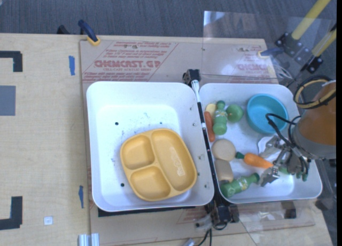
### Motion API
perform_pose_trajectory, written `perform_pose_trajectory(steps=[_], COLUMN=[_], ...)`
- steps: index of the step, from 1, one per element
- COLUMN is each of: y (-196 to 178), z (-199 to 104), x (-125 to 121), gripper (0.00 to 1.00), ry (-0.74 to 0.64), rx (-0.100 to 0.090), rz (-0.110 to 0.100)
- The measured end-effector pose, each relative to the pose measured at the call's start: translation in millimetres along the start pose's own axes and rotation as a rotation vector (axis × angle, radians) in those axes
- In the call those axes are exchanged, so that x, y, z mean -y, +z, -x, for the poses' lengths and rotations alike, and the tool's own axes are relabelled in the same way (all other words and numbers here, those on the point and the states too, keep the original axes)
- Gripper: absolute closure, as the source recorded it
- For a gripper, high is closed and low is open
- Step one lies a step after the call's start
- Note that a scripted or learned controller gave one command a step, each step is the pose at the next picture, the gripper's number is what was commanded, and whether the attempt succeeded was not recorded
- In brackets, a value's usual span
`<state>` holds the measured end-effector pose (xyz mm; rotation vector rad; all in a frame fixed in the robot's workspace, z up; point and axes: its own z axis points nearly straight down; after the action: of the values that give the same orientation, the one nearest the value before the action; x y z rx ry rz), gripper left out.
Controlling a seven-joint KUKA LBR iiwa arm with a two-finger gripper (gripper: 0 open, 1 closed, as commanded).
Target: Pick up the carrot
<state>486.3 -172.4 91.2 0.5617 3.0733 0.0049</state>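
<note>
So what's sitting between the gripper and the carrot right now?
Nothing: in the camera view the gripper sits right beside the carrot, at its right tip, with no other item between them.

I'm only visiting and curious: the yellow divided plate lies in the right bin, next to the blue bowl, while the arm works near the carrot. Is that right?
Not quite. The camera view shows the yellow divided plate in the left bin; the blue bowl and carrot are in the right bin, where the gripper works.
</note>
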Motion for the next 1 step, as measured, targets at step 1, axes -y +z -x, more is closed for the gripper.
perform_pose_trajectory(steps=[1], y=[0.9], z=[38.5], x=[9.3], gripper=[0.0], ry=[0.328], rx=[0.005], rz=[-0.003])
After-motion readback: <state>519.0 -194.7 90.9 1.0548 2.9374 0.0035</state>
